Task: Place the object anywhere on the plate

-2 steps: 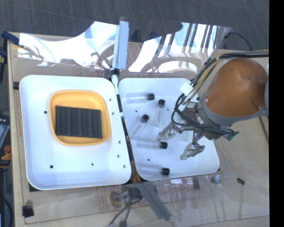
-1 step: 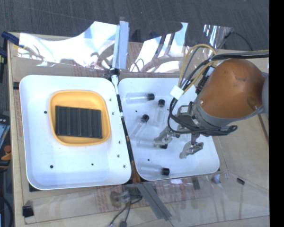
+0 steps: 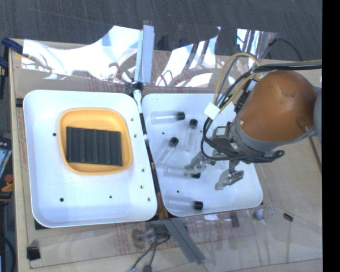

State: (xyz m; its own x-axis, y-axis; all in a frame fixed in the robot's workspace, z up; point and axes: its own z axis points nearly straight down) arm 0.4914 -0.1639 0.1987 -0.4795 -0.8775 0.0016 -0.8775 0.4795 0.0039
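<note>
**A:** A grey KUKA arm with its orange band reaches over the right bin [image 3: 246, 192], its gripper [image 3: 213, 172] low above the bin's floor near the right edge. The two fingers [image 3: 229, 178] are spread, and nothing sits between them.

**B:** And the objects?

**A:** Clear vials with black caps lie scattered in the right bin. One vial [image 3: 165, 117] lies near the far edge, another [image 3: 192, 124] just beside it, a third [image 3: 171, 143] nearer the bin's left wall, and one [image 3: 184, 205] along the near edge. A black cap [image 3: 195, 175] shows touching or just beside the left finger; whether it is caught I cannot tell.

**B:** Where do they go?

**A:** The yellow plate [image 3: 79, 119], carrying a dark ribbed insert [image 3: 95, 145], sits in the middle of the left bin [image 3: 42, 194], well apart from the gripper.

**B:** So the step in hand is the pick?

**A:** By my reading, yes; no vial has reached the plate. To do it well, the fingers should straddle the vial beside the left finger across its narrow body, not along its length, since a round, clear tube will likely roll or squirt out under an off-centre squeeze. Descend fully to the bin floor, close squarely, then lift straight before crossing the divider [image 3: 146, 146] between the bins.

**B:** Risks?

**A:** A glancing touch could push the vial toward the wall.
</note>
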